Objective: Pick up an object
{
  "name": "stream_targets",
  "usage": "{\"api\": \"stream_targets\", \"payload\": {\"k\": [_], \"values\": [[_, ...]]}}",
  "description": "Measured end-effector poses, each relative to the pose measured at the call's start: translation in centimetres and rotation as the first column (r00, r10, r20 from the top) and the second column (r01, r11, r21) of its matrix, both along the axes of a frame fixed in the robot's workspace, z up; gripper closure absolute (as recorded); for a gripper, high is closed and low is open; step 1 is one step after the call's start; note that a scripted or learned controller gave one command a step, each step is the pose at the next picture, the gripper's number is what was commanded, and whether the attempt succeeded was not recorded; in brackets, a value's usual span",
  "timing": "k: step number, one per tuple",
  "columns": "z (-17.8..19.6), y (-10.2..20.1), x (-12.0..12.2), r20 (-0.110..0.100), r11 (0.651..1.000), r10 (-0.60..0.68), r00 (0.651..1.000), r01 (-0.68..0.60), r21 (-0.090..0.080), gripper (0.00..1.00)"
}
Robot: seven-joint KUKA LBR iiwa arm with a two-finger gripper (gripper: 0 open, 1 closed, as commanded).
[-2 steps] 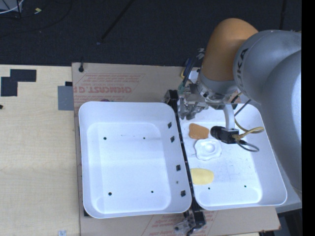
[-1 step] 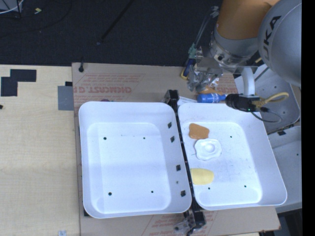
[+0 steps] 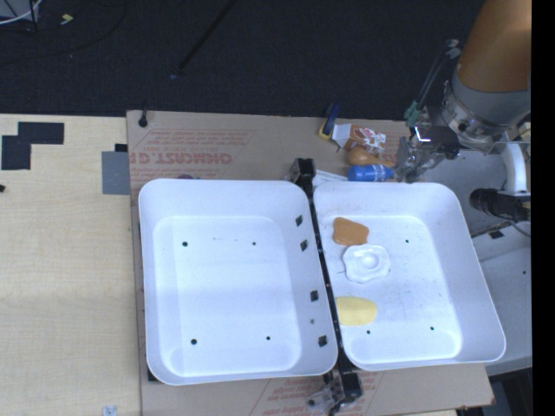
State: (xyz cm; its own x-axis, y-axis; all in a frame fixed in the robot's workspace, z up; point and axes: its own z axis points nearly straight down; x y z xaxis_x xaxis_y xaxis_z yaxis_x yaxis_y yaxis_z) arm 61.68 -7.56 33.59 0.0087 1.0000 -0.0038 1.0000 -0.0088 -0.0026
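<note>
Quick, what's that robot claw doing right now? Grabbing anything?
Gripper: above the right bin's far edge; open or closed cannot be told, nothing seen in it.

arm [image 3: 494, 42]: enters from upper right, orange band above grey wrist | wrist: grey, just right of and above end effector, angled down-left | end effector [image 3: 414, 159]: low at arm's tip, pointing downward | finger state: too small and dark to tell
</note>
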Motion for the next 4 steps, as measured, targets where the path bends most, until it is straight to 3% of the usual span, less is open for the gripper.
{"api": "stream_targets", "payload": {"k": [1, 2, 3, 4], "values": [[-3.6, 11.6, 0.9, -0.003, 1.000, 0.018, 1.000, -0.018, 0.008, 1.00], [10.7, 16.7, 1.3, 0.016, 1.000, 0.014, 1.000, -0.014, 0.007, 1.00], [20.9, 21.0, -4.4, 0.010, 1.000, 0.015, 1.000, -0.015, 0.008, 1.00], [18.2, 28.9, -9.0, -0.004, 1.000, 0.018, 1.000, -0.018, 0.004, 1.00]]}}
